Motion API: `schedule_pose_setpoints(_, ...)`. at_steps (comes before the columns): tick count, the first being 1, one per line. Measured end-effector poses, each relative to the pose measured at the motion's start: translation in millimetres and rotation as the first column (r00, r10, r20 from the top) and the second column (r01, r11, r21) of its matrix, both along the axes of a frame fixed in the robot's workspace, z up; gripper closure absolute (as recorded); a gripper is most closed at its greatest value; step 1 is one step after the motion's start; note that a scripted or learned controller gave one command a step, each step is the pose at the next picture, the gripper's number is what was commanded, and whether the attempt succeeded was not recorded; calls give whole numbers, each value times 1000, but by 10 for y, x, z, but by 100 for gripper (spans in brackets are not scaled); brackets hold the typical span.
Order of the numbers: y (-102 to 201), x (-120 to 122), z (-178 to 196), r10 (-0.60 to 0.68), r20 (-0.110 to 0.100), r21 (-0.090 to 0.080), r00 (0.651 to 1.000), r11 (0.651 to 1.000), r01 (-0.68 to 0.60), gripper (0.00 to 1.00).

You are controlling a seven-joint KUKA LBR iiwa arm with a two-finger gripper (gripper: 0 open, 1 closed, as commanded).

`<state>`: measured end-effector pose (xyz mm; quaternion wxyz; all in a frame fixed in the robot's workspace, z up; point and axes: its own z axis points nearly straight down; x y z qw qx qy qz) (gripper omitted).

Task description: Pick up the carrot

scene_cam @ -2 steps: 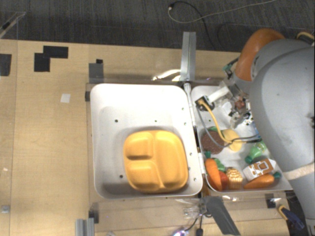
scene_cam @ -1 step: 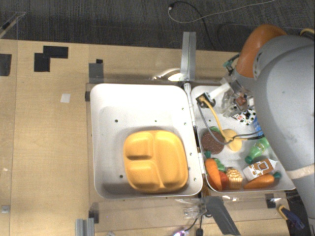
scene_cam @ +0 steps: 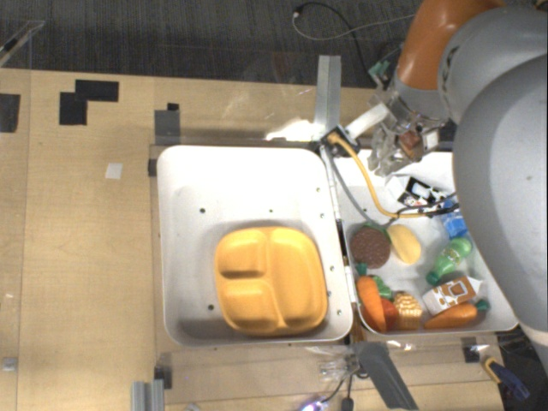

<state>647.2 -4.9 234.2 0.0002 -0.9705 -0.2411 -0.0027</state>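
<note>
The camera view looks down on two white bins side by side. The left bin holds a yellow tray with three sections. The tray lies flat near the front of that bin, close to the wall shared with the right bin.

The right bin is full of toy food. The carrot is orange with a bit of green on top. It lies in the front left corner of the right bin, just right of the yellow tray with the bin walls between them. A round brown patty sits just behind the carrot. A pale yellow lemon shape lies right beside the patty. A piece of corn lies touching the carrot's right side. A small milk carton sits farther right of the carrot. An orange food piece lies in front of the carton. A green bottle lies behind the carton.

The gripper is over the back of the right bin, far behind the carrot. It is too blurry to tell if the jaws are open or closed. Nothing can be seen between them. The big grey arm covers the right side of the bin. A yellow cable runs under the gripper.
</note>
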Motion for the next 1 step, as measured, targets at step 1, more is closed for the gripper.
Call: schedule_pose_setpoints(1,-1308,-77,836,17,1,-2,1000,1000,-17,100)
